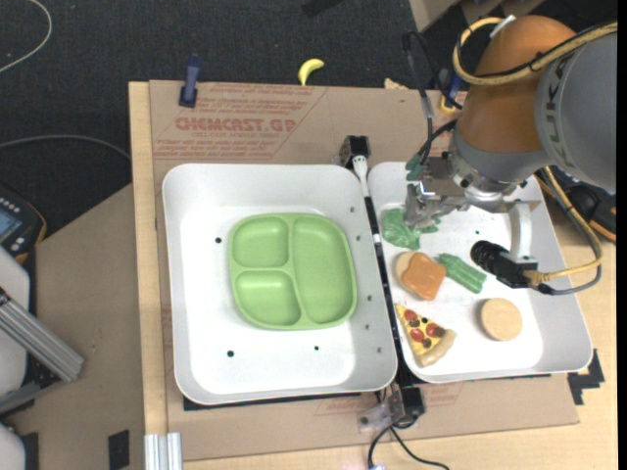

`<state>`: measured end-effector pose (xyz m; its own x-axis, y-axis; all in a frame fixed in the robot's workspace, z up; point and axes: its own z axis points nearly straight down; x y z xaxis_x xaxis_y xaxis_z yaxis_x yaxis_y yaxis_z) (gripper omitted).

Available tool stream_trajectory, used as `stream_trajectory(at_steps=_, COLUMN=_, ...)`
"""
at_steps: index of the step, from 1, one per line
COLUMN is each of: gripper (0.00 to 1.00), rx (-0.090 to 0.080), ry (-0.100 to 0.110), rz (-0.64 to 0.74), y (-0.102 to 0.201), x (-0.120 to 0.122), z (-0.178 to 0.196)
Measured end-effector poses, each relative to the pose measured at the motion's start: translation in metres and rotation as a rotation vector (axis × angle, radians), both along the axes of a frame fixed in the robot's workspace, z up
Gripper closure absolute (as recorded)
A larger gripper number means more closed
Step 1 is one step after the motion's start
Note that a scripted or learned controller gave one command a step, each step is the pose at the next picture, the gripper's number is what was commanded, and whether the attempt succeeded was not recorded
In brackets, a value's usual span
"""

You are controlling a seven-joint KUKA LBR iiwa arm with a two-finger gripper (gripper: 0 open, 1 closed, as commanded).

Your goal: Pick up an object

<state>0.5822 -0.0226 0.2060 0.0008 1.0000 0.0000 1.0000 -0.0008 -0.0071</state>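
Observation:
The right bin [558,346] holds several toy foods. A green leafy piece [398,230] lies at its left side. An orange-brown toast piece [423,275] and a green pickle [462,271] sit in the middle. A pizza slice [427,334] and a tan round biscuit [501,318] lie near the front. My gripper [423,210] hangs low over the back left of this bin, right at the upper edge of the green leafy piece and seemingly touching it. Nothing is visibly lifted.
The left bin [196,292] bears a green divided plate [292,270]. A black clip [354,150] sits at the back where the bins meet. A blue clamp [189,81] and a small yellow object [311,69] lie at the cardboard's far edge.

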Motion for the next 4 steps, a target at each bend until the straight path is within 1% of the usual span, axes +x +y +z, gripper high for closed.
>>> stream_trajectory(at_steps=1, gripper=1.0, rx=0.001, ry=0.004, rz=-0.004, y=-0.015, x=-0.075, z=-0.023)
stream_trajectory(at_steps=2, gripper=1.0, rx=0.002, ry=-0.009, rz=0.009, y=0.063, x=-0.052, z=-0.022)
stream_trajectory(at_steps=3, gripper=1.0, rx=0.002, ry=-0.013, rz=0.002, y=0.06, x=-0.104, z=0.061)
stream_trajectory(at_steps=4, gripper=1.0, rx=0.005, ry=-0.016, rz=0.012, y=0.149, x=-0.095, z=0.128)
